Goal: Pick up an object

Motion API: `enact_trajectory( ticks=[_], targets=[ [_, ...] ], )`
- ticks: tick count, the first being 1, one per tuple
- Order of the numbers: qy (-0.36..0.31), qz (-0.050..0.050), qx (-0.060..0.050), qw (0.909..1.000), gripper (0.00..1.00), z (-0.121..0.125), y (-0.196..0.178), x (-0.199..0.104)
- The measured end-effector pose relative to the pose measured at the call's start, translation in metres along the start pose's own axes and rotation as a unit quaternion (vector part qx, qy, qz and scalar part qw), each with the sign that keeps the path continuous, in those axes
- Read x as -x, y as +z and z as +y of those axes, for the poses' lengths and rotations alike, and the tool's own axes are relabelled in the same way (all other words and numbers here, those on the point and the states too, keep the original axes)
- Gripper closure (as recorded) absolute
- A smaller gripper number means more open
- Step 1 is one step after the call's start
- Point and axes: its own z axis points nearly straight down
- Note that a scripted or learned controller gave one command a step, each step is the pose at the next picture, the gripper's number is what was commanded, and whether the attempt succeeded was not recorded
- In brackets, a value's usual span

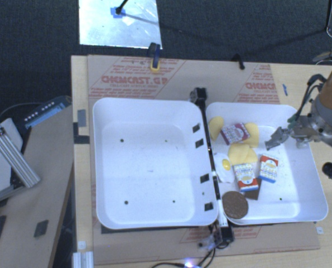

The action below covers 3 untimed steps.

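Observation:
The right bin (305, 200) holds a cluster of small things along its left side. A pink and purple packet (235, 133) lies among yellow pieces (241, 152). Below them are two red, white and blue cartons (244, 175) (269, 168), and a brown round disc (235, 204) sits at the front left corner. My gripper (285, 138) hangs over the right bin's middle right, just up and right of the cartons, with nothing seen in it. The grey arm (328, 113) comes in from the right edge.
The left bin (107, 205) stands beside the right one, with a black hinged divider (207, 149) between them. Both rest on a cardboard sheet (132, 77). A yellow and blue clamp (154, 57) sits at the back. Cables run behind the bench.

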Motion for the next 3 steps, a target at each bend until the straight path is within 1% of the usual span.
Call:
enact_trajectory(
  ticks=[1,2,3],
  targets=[
    [-0.002,0.000,0.002,1.0000,0.00,0.043,0.116,-0.030],
    [-0.003,0.001,0.002,1.0000,0.00,0.089,0.111,-0.070],
    [0.003,0.000,-0.002,1.0000,0.00,0.033,0.112,-0.039]
  ],
)
